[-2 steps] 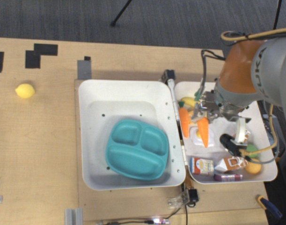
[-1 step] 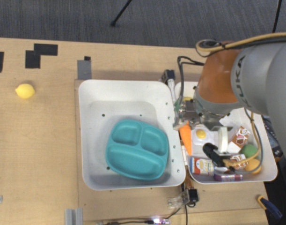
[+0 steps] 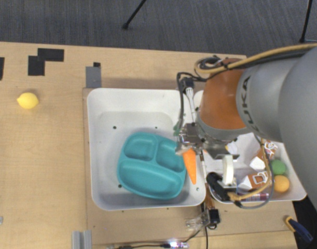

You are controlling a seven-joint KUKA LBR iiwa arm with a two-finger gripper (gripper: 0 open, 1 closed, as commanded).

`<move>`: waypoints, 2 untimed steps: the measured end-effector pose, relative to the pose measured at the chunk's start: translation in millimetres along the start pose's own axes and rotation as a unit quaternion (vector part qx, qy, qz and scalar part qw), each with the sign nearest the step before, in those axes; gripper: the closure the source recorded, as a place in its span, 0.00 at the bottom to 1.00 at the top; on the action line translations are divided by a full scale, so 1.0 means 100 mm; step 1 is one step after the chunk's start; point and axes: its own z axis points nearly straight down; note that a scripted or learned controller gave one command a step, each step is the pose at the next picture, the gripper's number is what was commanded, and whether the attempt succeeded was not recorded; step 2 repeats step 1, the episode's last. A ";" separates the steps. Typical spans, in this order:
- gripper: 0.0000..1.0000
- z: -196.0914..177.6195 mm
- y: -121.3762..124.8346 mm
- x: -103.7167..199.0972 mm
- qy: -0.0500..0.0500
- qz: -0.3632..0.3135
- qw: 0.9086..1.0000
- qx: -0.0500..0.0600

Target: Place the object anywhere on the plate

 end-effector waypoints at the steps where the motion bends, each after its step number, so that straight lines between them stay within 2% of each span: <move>1: 0.00 0.00 0.00 -0.01 0.000 0.001 1.000 0.000; 2: 0.00 0.00 0.00 -0.01 0.000 0.001 1.000 0.000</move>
